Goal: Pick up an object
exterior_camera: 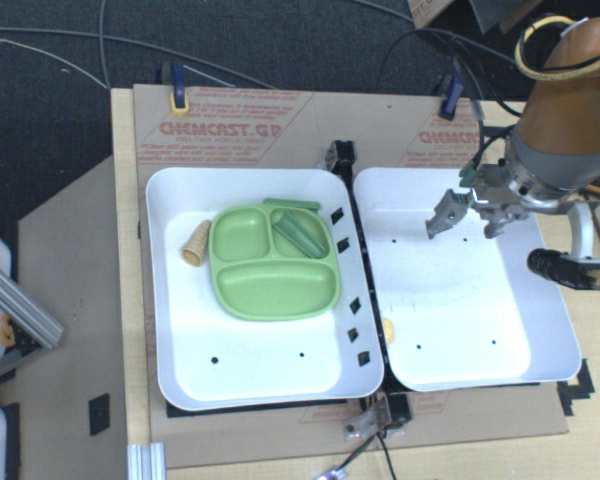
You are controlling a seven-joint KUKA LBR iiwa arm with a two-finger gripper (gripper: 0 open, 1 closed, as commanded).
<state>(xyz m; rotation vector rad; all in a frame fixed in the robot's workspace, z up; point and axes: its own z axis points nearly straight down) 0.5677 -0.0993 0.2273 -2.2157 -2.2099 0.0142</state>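
Pincer (467, 218): we see it at upper right, above the right bin (460, 353), fingers spread apart, nothing between them. Left bin (250, 363), frame centre-left: we count a green divided plate (270, 286), a green piece (302, 234) in its upper-right compartment, and a tan cone (194, 243) touching its left rim.

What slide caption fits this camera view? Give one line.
Open claw hovers over right bin; green tray and cone sit in left bin.

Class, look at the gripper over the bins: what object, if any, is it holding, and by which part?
Nothing is held. The gripper hangs open above the right bin, with no object between its fingers.
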